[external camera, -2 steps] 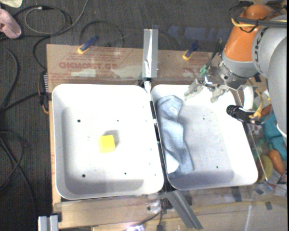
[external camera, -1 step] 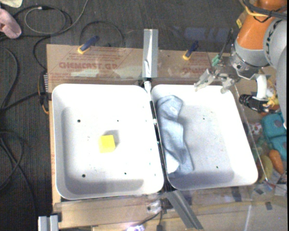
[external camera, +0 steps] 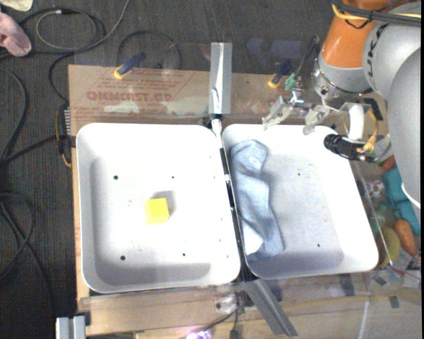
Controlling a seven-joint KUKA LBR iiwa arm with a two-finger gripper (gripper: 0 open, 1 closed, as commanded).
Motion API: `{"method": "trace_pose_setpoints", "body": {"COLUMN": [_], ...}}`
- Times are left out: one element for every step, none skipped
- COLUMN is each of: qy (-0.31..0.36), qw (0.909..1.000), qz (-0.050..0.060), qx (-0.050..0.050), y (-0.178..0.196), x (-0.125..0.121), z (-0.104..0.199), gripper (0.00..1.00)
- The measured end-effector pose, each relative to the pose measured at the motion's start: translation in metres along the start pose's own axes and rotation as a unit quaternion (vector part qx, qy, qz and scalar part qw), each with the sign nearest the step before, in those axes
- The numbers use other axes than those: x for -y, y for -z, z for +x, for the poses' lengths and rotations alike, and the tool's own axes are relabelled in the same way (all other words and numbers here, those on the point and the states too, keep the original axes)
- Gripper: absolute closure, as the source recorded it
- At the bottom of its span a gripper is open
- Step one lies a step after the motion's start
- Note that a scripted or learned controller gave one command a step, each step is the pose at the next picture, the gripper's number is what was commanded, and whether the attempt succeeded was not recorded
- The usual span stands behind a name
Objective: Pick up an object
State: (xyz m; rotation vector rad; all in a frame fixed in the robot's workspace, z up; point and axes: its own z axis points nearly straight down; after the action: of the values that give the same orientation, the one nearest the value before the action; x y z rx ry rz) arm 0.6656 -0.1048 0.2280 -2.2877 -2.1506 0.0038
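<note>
We see two candidates for the pick, one in each bin. A small yellow block [external camera: 157, 210] lies flat near the middle of the left bin [external camera: 99, 143], well apart from every wall, which leaves room on all sides for fingers to come down around it. A pale blue cloth [external camera: 257, 196] lies crumpled along the left wall of the right bin [external camera: 339, 189], running from near the far corner down to the near edge; pressed against the wall as it is, we judge it harder to straddle from that side.

The gripper [external camera: 295, 115] hangs over the far rim of the right bin, just beyond the cloth's upper end. Its two fingers [external camera: 274, 116] are spread apart with nothing between them (we see bare bench and bin rim through the gap), so it grasps nothing. We read this pose as a hover above the bins: raised and opened, it is ready to descend on whichever thing is chosen. The arm [external camera: 353, 41] with its orange band reaches in from the right, so the cloth is the nearer target and the block needs a longer reach across the divider.

Nothing has yet been lifted; both things rest on the bin floors, and the pick is yet to be made.
</note>
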Motion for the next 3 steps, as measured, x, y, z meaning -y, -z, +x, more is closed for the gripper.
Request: {"method": "trace_pose_setpoints", "body": {"qy": [0.052, 0.121, 0.121], "qw": [0.9987, 0.9926, 0.9926], "qz": [0.001, 0.000, 0.000], "qx": [0.001, 0.001, 0.000], "y": [-0.046, -0.129, -0.121], "x": [-0.001, -0.002, -0.002], "z": [0.024, 0.006, 0.007], "gripper": [0.00, 0.00, 1.00]}}
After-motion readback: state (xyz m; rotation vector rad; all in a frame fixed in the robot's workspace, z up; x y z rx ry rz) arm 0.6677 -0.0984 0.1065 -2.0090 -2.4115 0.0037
